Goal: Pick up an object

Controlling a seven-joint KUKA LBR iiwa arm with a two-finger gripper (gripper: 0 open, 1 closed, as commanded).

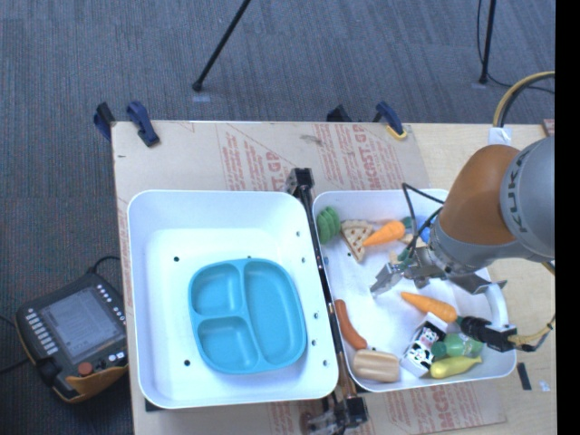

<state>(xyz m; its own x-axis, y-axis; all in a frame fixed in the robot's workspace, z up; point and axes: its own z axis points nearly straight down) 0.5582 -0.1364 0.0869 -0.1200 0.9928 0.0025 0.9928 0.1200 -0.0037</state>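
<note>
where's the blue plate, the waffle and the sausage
blue divided plate (246, 327): camera view, left bin, point on the ridge between its compartments
waffle (355, 237): camera view, right bin, point on its gridded face
sausage (351, 325): camera view, right bin, point on its middle

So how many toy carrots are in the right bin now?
2. One carrot lies near the bin's far side beside the waffle piece; the other carrot lies mid-bin, just below the gripper. The arm may hide more.
</note>
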